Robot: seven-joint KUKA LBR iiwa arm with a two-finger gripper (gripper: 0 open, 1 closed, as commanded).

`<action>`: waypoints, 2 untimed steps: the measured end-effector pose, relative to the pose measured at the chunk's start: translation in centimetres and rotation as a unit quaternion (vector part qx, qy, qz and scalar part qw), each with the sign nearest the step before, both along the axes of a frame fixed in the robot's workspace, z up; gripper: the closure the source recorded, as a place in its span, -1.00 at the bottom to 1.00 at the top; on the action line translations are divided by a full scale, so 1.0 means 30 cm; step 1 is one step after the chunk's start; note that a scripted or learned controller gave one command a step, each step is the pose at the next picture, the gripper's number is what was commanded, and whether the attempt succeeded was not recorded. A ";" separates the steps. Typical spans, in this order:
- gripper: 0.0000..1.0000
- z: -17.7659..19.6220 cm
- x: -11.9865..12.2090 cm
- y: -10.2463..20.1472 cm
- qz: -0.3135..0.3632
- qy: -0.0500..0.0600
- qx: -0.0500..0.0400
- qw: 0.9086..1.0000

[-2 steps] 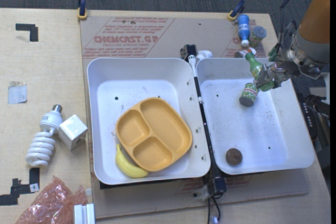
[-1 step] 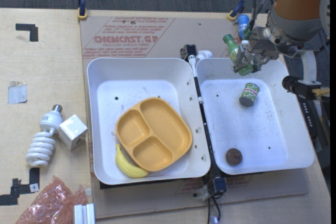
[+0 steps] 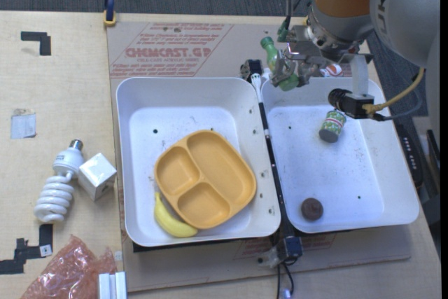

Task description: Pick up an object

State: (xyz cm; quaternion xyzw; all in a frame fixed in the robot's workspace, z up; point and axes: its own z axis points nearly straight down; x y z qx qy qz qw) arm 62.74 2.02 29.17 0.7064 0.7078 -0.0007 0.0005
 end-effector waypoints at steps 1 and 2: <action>1.00 0.020 -0.024 0.191 0.000 0.000 0.000 1.000; 1.00 -0.041 0.000 0.396 0.000 0.000 0.000 1.000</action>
